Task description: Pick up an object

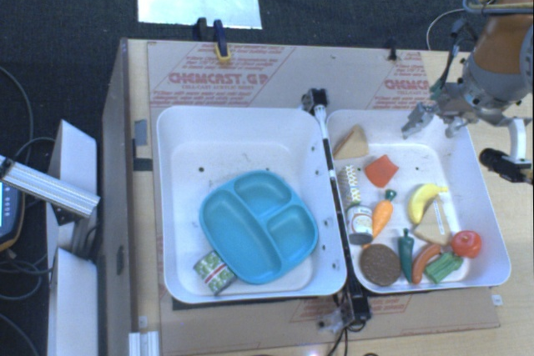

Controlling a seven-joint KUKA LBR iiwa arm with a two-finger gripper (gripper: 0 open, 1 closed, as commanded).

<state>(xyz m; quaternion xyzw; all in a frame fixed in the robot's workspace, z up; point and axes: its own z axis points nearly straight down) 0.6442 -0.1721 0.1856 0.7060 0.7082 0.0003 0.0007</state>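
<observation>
Claw (pixel 435 119) sits over the far rim of the right bin (pixel 492 213), near its far right corner, fingers (pixel 415 122) spread apart, nothing between them: released. Arm (pixel 501 46) comes in from the right edge, orange band just above the wrist. Right bin contents, nearest the claw first: tan wedge (pixel 351 143) at the far left corner, red-orange block (pixel 381 170) just right of it and a bit nearer. Mid-bin: banana (pixel 425 201), carrot (pixel 381 217), small jar (pixel 360 221) against the left wall, a patterned packet (pixel 351 184) above the jar. Near edge: brown round patty (pixel 380 264) at the near left corner, dark green pepper (pixel 406 251) beside it, orange sausage-like piece (pixel 421 261), green vegetable (pixel 445 265), tomato (pixel 465 243) near the right wall. A pale slice (pixel 434 228) lies between banana and tomato. All candidate pick objects are well apart from the claw, none touched. Left bin (pixel 179 179): blue divided plate (pixel 259 225) centre to near right, small green-and-white carton (pixel 214 272) at its near left edge, touching or just under the plate, cannot tell which. Both bins rest on a cardboard sheet (pixel 242 75) on the bench.
</observation>
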